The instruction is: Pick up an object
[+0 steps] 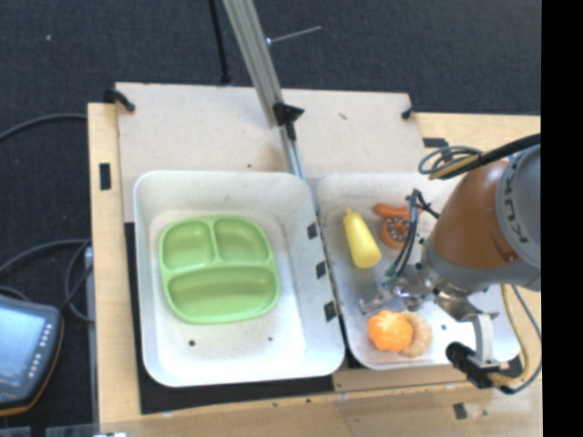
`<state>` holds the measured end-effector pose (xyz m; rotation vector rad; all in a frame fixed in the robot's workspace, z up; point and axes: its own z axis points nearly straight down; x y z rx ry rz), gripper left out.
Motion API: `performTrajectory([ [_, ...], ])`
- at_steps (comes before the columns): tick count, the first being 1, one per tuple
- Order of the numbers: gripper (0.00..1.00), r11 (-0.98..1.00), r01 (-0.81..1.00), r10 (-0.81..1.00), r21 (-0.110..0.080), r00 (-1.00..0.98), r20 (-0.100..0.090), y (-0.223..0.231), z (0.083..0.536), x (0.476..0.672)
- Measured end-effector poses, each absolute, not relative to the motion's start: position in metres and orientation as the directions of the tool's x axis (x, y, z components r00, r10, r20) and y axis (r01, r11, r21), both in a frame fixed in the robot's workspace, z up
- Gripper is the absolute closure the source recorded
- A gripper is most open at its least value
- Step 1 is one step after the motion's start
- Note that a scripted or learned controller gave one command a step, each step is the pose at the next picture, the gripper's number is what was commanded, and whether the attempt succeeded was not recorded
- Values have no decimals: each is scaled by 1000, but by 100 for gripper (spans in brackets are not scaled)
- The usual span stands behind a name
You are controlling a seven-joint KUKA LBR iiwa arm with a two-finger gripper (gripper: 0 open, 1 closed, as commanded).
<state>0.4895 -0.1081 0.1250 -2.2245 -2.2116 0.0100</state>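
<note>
In the right bin (339, 209) lie a yellow bottle-shaped toy (361, 238), an orange-red piece (393, 224) at the back, an orange fruit (391, 331) and a tan lumpy piece (420, 335) near the front. The arm's orange and grey wrist covers the bin's right side. My gripper (390, 295) points down just above the orange fruit, in the middle of the bin. Its metal fingertips sit close to the fruit, with nothing seen between them.
The left bin (155, 335) holds a green divided plate (219, 268). A metal pole (260, 57) slants up from between the bins. Cables loop by the arm at the right. A grey pendant (25, 351) lies off the bench at the left.
</note>
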Motion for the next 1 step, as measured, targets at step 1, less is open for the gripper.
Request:
performTrajectory([
  [1, 0, -5, 1000, 1000, 2, 5, -5, -209, 101, 515],
])
